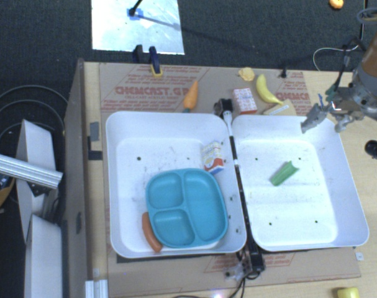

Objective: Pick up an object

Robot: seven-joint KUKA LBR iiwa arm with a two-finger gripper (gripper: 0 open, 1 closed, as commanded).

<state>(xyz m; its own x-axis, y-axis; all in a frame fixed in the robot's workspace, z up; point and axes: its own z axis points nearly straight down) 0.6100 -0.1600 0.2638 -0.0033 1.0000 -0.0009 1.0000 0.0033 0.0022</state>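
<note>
So the claw (328, 113) sits up at the far right corner of the right bin (343, 228), fingers spread apart with nothing between them, hanging over the rim rather than over anything grabbable. The obvious target, I'd say, is the green block (284, 173), lying tilted near the middle of that bin, well apart from the claw and with bare floor all around it. What could go wrong: if the arm drops straight down from where it is, it closes on air or clips the bin wall; and since the block lies at a slant, fingers that aren't lined up across its narrow side could just shove it along the slick white floor. Count-wise: two white bins, one green block in the right one. The left bin (123, 166) has one blue divided plate (186, 207), one orange sausage-looking thing (151, 231) touching the plate's near-left edge, and one small carton (213, 156) (I think, it's kinda blurry) just beyond the plate. On the desk (145, 89) behind the bins: one banana (266, 90), one carrot (190, 95), one small pink box (245, 100).
</note>
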